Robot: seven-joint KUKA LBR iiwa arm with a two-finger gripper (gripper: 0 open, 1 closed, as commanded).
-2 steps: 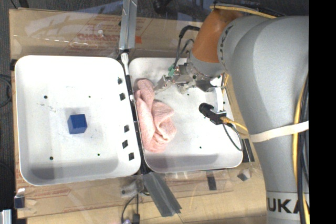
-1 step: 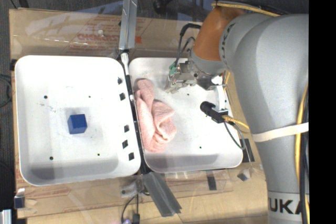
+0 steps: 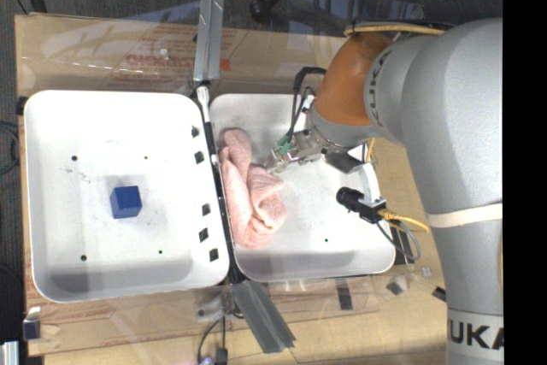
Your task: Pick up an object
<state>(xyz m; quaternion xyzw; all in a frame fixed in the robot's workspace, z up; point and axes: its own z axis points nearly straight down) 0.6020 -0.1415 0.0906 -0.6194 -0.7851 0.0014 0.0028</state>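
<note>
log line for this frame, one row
arm: over right bin | pincer: at pink cloth | blue cube: left bin | lift: not yet

end effector (image 3: pixel 279 158) at pink cloth (image 3: pixel 250 199) in right bin (image 3: pixel 342 265); blue cube (image 3: pixel 126 201) in left bin (image 3: pixel 51 184)

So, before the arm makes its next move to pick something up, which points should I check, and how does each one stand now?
1. Target in the arm's bin: pink cloth lies in the right bin, against its left wall. Ok.
2. End effector over the target: at the cloth's upper right edge, not its middle. Not ok.
3. Object held: nothing visible between the fingers. Not ok.
4. Fingers open: cannot tell.
5. Other option: blue cube sits in the left bin, far from the end effector. Ok.
</note>
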